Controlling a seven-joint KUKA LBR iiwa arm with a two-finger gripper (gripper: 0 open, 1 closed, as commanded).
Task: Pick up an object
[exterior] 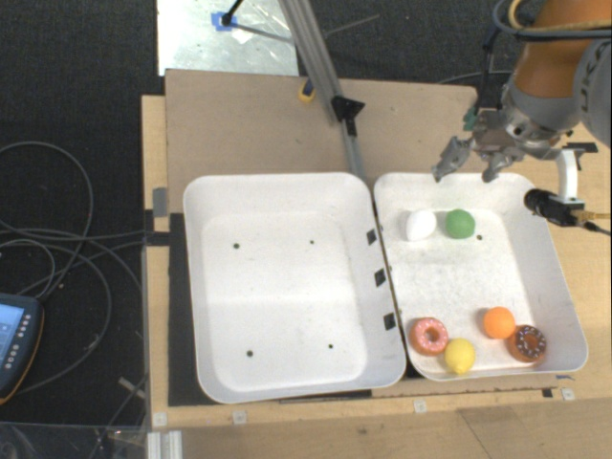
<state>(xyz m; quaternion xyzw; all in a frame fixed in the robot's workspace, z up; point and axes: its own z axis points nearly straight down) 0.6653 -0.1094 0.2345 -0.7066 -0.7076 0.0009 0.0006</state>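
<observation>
The gripper [469, 165] is seen at upper right of the frame, at the far rim of the right bin [545, 256], w/ its two fingers spread apart and nothing between them – open and empty. The grey arm w/ orange band [566, 12] is seen above it, at the top right corner. Six objs are laid in the right bin. A white ball [421, 225] and a green ball [460, 223] are set just beside each other in the bin's upper part, below the gripper and apart from it. Four more are grouped along the bin's near edge, lower right of frame: a pink-frosted donut [429, 336], a yellow lemon [460, 355] just beside it, an orange [498, 322] above and right of the lemon, and a chocolate donut [528, 343] near the bin's lower-right corner – close to the orange, contact can't be told. The left bin [287, 285] is seen at centre-left, adjoining the right one. A tablet [14, 338] and cables are seen at lower left, off the bench.
</observation>
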